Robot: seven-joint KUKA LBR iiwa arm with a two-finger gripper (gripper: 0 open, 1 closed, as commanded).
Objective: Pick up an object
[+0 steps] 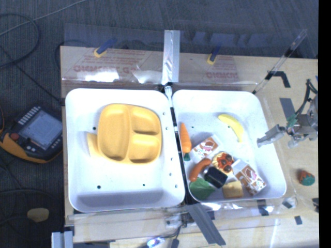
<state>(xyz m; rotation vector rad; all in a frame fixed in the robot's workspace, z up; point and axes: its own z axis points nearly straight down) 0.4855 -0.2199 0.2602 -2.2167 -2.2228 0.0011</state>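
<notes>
Two white bins sit side by side on the bench. The left bin holds a yellow divided tray, tilted a little, with a pale strip poking out at its left edge. The right bin holds the pickable clutter: a banana lying alone near the far wall, a carrot pressed along the divider between the bins, and a tight heap toward the near corner, made up of a red-and-white packet, a reddish sausage-shaped piece, a black block, a green piece, a tan block and a second printed packet. The gripper sits off at the right edge, outside the right bin and above bare bench; whether the claw is open or closed, I cannot tell (too small and cluttered at that spot). Nothing is seen held. Risks from here, as I judge them: the heap items touch and overlap, so a descent there could pinch two things or knock one aside; the carrot hugs the wall, leaving little finger room; the banana's curve may roll out of a pinch. A small red-green object lies on the bench beyond the bin.
</notes>
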